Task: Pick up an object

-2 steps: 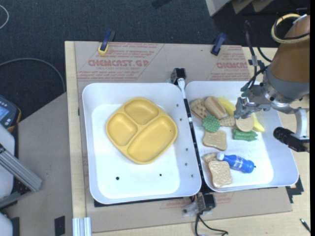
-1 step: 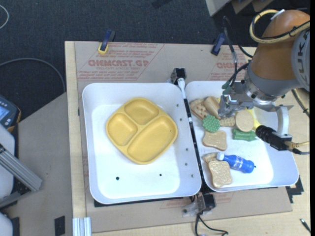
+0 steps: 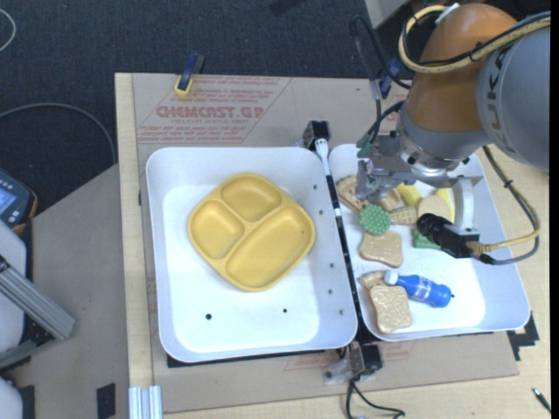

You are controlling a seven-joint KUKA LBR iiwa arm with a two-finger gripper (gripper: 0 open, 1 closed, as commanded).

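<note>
Because the toy foods in the right-hand shallow white bin (image 3: 511, 308) lie packed edge to edge, the likeliest failure is a pinch that catches two pieces at once, or one that skids off a flat piece. The grey arm's gripper (image 3: 374, 186) hangs low, just up-view of a round green ridged disc (image 3: 376, 220). Whether its jaws stand apart or together cannot be told, and nothing is seen held. That disc looks the nearest candidate for picking.

Close to the disc on its upper left lies a brown biscuit-like piece (image 3: 351, 193). Right of the disc sit small tan cracker bits (image 3: 404, 216), and beyond them a pale yellow wedge (image 3: 437, 208). Just below the disc is a tan toast slice (image 3: 383, 250); further below are a blue plastic bottle with a white cap (image 3: 423, 290) and a second toast slice (image 3: 390, 309). Well left of the disc, in the other white bin (image 3: 175, 321), rests a yellow divided plastic plate (image 3: 251, 230), out of the way.
</note>
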